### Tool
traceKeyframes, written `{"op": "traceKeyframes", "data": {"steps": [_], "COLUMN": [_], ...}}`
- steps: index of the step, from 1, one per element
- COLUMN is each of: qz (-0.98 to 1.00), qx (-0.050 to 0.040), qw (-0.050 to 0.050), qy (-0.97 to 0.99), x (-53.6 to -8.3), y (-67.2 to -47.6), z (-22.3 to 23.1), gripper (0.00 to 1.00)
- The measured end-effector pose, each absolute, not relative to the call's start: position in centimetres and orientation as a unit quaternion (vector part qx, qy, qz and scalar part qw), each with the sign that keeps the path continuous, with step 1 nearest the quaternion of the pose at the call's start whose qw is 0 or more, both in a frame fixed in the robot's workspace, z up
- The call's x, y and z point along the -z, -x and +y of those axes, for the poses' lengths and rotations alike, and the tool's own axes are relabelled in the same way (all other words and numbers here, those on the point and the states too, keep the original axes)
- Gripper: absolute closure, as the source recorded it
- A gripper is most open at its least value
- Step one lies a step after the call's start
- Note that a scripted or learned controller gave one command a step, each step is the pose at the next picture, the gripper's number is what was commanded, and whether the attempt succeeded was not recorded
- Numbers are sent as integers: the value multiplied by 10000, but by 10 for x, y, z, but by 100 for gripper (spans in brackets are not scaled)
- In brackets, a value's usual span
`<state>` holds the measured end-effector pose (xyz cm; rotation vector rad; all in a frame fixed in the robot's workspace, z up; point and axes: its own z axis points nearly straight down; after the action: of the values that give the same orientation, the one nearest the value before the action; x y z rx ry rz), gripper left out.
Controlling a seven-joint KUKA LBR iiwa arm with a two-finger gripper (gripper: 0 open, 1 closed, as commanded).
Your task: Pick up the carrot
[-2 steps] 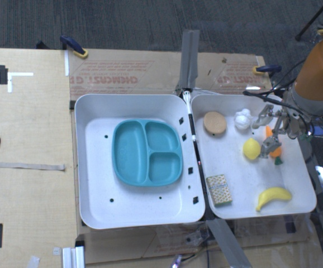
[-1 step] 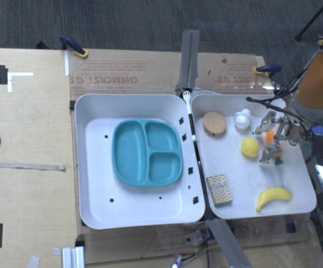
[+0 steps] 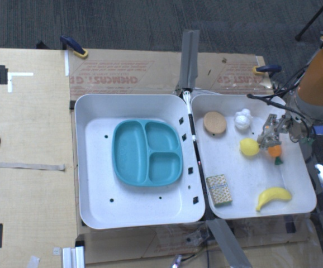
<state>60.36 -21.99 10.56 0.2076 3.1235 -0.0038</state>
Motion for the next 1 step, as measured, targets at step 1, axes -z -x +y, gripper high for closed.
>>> {"op": "traceKeyframes", "data": {"steps": [1], "qz": [9957], "qx": [-1], "qw": [20], "qy": [-926], "x": [-174], "y": [-553], "z": [-159], "gripper": [100]}}
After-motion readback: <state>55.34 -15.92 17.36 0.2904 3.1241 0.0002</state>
